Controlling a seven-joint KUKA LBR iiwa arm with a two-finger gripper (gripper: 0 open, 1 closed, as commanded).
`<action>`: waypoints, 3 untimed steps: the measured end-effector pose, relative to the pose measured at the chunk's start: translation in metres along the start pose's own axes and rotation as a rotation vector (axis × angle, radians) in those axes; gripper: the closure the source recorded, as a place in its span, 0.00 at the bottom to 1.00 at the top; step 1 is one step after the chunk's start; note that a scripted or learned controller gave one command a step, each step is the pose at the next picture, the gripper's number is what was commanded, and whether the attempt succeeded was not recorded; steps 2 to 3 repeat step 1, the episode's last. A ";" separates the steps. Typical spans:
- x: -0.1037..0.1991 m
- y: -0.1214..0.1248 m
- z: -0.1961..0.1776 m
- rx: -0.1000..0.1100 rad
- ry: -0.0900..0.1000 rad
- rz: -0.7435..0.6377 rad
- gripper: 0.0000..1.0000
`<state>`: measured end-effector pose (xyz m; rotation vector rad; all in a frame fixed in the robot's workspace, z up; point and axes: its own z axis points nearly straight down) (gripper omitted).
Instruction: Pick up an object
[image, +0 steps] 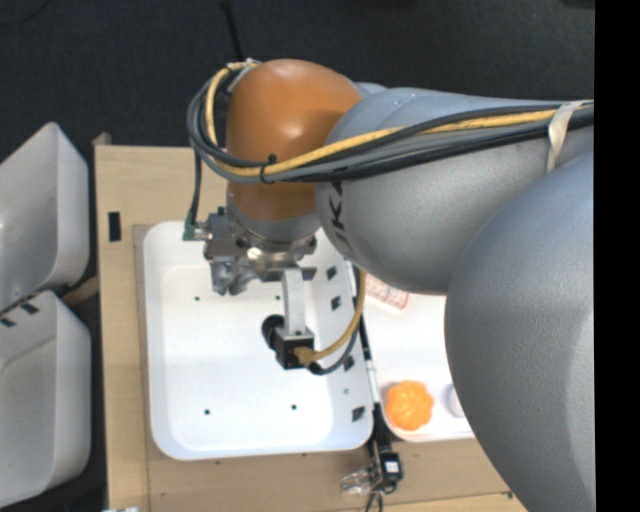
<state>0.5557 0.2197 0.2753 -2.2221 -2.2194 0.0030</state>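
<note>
Round and bright orange, with a finely dimpled, matte skin like citrus peel: orange ball (408, 405), resting in the right-hand bin (415, 345) as the camera sees it, near that bin's front left corner and just beside the wall next to the left-hand bin (200, 400). Behind it in the same bin, partly under the arm (450, 200), a flat red-and-white patterned piece (386, 293), apart from the ball. Both bins shallow, glossy white plastic with rounded corners; small dark dots scattered over the left-hand floor. Beneath them a pale, wood-coloured bench (120, 330), flat and matte. Over the left-hand bin's rear half, the gripper (228, 272), a cluster of bare grey metal below the smooth, domed orange band (285, 110), well apart from the ball. Cannot tell how far open, nor whether anything in its hold. Arm casing rounded, matte grey, with black and yellow cables (400, 140) looped along it.
</note>
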 end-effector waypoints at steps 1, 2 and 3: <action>-0.001 0.001 -0.011 -0.002 0.001 0.005 1.00; -0.001 0.001 -0.011 -0.002 0.001 0.005 1.00; -0.001 0.001 -0.011 -0.002 0.001 0.005 1.00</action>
